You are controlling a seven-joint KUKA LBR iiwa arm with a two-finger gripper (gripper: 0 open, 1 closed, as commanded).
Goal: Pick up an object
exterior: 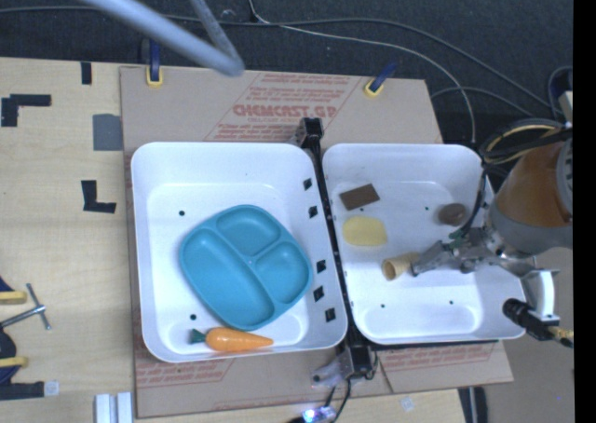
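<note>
Looks like the approach step: gripper sits low in the right white bin, beside a small tan cork-like cylinder. Can't tell the fingers' state; next it needs to straddle and close.

Two white bins side by side on the surface, arm reaching in from the right.

The left bin holds a blue divided plate, with an orange carrot just beside its near edge. The right bin holds a brown block, a pale yellow piece just below it, a small brown round thing and a tan cylinder. The gripper sits low in the right bin, its tip right at the cylinder.
</note>
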